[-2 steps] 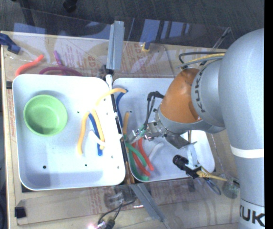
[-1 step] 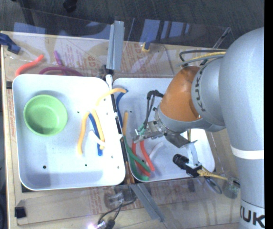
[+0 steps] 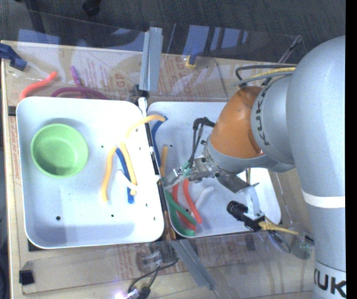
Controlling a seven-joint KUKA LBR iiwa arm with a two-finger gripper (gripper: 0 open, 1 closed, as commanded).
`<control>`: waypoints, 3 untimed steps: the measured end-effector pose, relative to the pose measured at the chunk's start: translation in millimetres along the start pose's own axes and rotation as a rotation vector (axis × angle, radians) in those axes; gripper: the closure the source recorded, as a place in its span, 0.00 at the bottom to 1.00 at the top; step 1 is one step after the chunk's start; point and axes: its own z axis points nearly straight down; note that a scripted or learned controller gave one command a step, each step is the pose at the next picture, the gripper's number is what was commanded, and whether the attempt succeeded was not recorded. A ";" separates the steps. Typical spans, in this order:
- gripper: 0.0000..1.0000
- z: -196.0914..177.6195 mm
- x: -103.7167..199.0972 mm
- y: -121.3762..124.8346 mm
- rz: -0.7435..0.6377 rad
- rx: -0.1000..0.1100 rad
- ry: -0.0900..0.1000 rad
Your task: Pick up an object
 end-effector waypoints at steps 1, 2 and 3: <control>1.00 -9.3 0.4 0.5 -0.006 0.002 0.001; 0.00 -9.3 0.4 0.5 -0.007 0.002 0.000; 0.00 10.7 5.8 -28.3 -0.014 -0.007 -0.004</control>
